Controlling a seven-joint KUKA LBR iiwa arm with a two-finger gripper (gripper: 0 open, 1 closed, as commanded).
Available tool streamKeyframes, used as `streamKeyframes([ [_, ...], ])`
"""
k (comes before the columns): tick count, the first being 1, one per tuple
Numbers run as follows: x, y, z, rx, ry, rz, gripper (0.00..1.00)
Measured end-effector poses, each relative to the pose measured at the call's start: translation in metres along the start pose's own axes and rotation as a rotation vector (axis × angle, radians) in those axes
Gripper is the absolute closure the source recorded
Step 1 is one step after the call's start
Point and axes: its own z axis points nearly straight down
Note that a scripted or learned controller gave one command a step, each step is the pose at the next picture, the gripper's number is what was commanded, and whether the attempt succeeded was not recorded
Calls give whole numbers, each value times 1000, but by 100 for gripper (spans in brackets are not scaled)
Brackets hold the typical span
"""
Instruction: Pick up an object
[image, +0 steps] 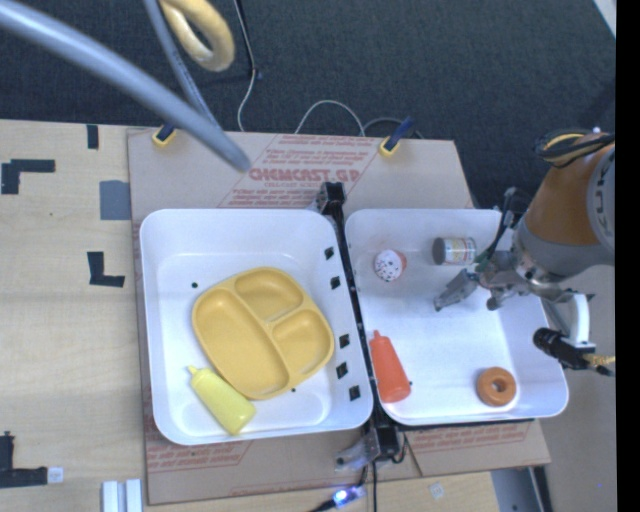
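In the right bin (440, 405), my gripper (465, 301) hovers low over the upper middle of the floor, open, with nothing between its fingers (450, 293). A small jar (455, 249) lies on its side just above it. A white ball with red dots (389, 264) sits to its left. An orange-red bottle (389, 366) lies by the divider at the lower left. Near the front right corner rests a brown donut (496, 386).
The left bin (160, 260) holds a yellow divided plate (263, 330) and a yellow squeeze bottle (221, 398) at its front left. A black divider (345, 300) separates the bins. The arm's orange and grey wrist (570, 220) overhangs the right bin's right edge.
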Motion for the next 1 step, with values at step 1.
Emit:
streamKeyframes([
  [1,0,1,-13,-4,-1,-1,100],
])
